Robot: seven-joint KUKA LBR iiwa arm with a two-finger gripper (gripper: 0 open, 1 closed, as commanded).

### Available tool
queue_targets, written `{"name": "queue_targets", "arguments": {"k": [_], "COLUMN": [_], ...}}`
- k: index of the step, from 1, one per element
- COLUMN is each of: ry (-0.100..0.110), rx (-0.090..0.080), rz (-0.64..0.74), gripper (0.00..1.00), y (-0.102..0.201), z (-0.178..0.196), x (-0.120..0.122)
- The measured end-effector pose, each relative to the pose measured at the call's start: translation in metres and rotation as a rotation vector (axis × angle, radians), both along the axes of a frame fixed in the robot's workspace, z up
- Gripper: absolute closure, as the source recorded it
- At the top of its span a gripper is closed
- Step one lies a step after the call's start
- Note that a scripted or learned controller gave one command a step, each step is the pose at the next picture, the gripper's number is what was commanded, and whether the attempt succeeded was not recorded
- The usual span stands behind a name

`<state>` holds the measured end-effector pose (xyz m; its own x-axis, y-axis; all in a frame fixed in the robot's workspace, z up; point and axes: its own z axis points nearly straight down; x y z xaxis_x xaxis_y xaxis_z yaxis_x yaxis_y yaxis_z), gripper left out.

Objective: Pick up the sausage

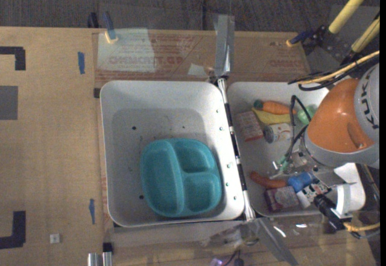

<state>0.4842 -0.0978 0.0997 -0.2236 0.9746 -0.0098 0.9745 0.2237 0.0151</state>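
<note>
Approach step. Sausage (pixel 268 180) in right bin (pixel 256 97), near front wall, probably just left of pincer (pixel 294 167). Pincer state: cannot tell, hidden under arm (pixel 341 123). Next: centre over sausage, descend, close.

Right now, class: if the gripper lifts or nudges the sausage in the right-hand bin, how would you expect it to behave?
The sausage looks like a small, smooth orange-brown toy cylinder, so it is probably light and fairly stiff. Its rounded shape suggests it could roll or slip if nudged sideways. It lies close to a dark packet and other small items under the arm, so a push would likely disturb those too.
</note>
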Motion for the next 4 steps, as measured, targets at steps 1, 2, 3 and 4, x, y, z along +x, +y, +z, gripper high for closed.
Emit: {"name": "queue_targets", "arguments": {"k": [1,2,3,4], "ry": [-0.002,-0.003,-0.003,0.016], "rx": [-0.002,-0.002,-0.002,0.006], "rz": [-0.002,-0.004,-0.004,-0.014], "gripper": [0.00,1.00,0.00,0.00], "y": [-0.001,-0.002,-0.002,0.021], "z": [0.001,0.010,0.010,0.085], "x": [0.000,0.001,0.000,-0.004]}}
